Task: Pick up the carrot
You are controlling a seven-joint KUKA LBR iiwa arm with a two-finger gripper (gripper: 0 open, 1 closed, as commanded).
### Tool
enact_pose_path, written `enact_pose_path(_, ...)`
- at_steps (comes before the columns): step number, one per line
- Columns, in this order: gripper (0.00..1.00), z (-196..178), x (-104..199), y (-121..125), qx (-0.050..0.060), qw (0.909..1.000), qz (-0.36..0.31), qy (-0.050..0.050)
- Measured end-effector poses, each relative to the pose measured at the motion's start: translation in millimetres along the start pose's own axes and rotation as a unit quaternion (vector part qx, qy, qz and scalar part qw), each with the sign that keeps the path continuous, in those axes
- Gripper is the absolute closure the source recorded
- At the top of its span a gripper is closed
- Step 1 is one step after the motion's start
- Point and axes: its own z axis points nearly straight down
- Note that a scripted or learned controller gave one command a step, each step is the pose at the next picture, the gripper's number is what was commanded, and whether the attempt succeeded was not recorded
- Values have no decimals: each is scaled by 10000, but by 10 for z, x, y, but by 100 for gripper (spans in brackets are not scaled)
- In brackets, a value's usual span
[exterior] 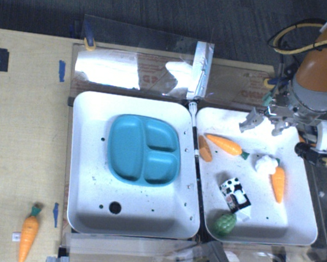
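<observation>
The gripper (pixel 264 122) hangs open and empty at upper right, above the right bin (pixel 299 231). The carrot (pixel 224 145) lies just below-left, unobstructed for a descent.

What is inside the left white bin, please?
The left white bin holds a blue divided plate and a small dark round spot. Whatever lies under the plate is covered.

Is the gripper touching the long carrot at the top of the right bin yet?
Apart. The camera view shows bare white bin floor between the open gripper and the carrot.
</observation>
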Motion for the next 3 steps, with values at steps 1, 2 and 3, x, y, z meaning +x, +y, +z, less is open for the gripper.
enact_pose_path(1,0,991,445,-82,-29,9982,598,-5)
enact_pose_path(2,100,887,452,-78,-30,9982,592,-2)
enact_pose_path(3,100,782,456,-70,-45,9983,589,-1)
